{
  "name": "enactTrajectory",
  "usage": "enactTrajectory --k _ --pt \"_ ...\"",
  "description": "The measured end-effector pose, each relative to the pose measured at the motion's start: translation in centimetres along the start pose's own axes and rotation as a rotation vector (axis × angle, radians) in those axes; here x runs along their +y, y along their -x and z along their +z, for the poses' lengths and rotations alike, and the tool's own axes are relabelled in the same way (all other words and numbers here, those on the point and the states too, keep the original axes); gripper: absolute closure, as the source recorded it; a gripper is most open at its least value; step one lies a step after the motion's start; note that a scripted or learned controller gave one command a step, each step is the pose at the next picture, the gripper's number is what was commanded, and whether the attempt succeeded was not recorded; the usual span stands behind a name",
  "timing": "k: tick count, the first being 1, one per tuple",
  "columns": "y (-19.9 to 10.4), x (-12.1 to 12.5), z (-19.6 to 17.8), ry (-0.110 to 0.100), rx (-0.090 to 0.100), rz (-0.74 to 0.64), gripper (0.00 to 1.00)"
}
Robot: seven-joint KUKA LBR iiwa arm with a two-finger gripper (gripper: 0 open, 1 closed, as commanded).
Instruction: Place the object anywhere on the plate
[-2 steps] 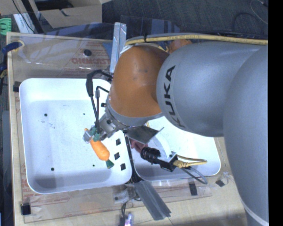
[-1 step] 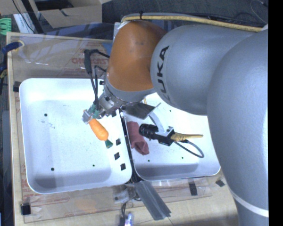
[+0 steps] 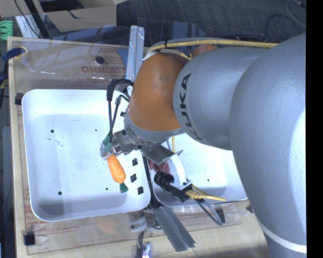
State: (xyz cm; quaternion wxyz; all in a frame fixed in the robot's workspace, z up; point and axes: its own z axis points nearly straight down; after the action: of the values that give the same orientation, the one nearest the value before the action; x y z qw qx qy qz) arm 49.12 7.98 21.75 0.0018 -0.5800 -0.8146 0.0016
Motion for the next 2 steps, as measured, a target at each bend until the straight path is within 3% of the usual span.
enactTrajectory --k 1,2 --pt "-6.5 0.7 -5.1 0.005 -0.002 -0.103 1.0" --pt "-9.4 1.7 -6.9 0.004 -0.002 -0.26 1.0"
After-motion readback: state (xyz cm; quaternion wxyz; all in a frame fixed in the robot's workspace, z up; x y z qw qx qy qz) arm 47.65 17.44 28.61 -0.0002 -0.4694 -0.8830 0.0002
